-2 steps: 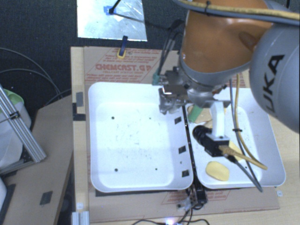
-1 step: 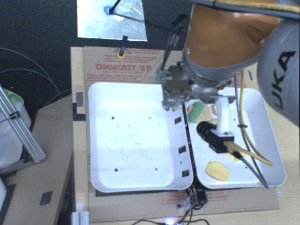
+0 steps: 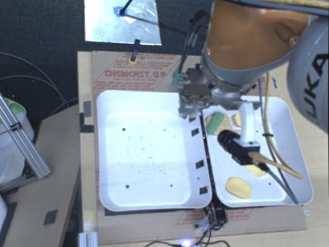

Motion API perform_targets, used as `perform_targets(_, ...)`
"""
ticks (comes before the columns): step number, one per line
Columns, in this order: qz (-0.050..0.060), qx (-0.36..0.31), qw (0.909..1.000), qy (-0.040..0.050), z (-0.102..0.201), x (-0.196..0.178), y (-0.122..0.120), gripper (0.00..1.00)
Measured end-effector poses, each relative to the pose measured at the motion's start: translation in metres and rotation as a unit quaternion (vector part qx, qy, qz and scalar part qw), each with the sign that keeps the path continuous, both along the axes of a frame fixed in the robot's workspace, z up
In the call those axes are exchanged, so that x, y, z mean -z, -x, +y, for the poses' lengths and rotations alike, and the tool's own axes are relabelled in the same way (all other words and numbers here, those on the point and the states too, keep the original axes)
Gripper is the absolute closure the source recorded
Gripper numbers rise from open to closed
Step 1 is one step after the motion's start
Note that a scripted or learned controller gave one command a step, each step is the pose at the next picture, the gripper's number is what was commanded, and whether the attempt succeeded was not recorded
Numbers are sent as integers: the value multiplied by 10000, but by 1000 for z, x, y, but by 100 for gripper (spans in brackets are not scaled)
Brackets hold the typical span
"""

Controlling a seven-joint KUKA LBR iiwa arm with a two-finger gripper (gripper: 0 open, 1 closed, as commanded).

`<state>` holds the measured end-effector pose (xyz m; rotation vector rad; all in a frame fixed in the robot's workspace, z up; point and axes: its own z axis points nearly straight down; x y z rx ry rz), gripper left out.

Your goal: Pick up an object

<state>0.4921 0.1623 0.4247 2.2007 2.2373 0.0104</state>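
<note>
Overhead, slanted view of a workbench. At the far left stand silver metal rails point(image 3: 23, 143) on a tan table point(image 3: 56, 189). A brown cardboard sheet point(image 3: 134, 74) with red printing lies under two shallow white bins set side by side. Behind it a shiny silver square point(image 3: 121, 13) rests on dark carpet, and a small blue and yellow clip point(image 3: 134, 52) sits on the cardboard's back edge. The left bin point(image 3: 146, 156) has a scuffed white floor with a few small dark dots. Small black tabs point(image 3: 198, 149) run along the seam where the two bins meet. The robot's claw point(image 3: 188, 111) hangs over the back end of that seam, just above the bin rims. It is seen from above as a cluster of grey metal parts, so whether it is open or closed cannot be told, and nothing can be seen in its hold. The thick arm point(image 3: 252, 30), orange and grey, reaches in from the upper right. In the right bin point(image 3: 304, 189), a green piece point(image 3: 215, 121) lies just beside the claw. A pale yellow piece point(image 3: 235, 120) lies next to the green one, near the back wall. A flat yellow piece point(image 3: 258, 171) sits mid-bin, partly covered by the arm's fittings, and a yellow oval point(image 3: 239, 188) lies near the front rim.
</note>
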Motion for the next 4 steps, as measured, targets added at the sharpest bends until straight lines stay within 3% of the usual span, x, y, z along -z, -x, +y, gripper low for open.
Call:
perform_targets(1, 20, 96, 10000, 11, -45, -4, 5, 100)
perform_targets(2, 36, 84, 10000, 15, -48, 33, -14, 100)
perform_targets(3, 19, 40, 10000, 2, 12, 35, -40, 100)
perform_targets(4, 28, 103, 9999, 14, -52, 38, -10, 100)
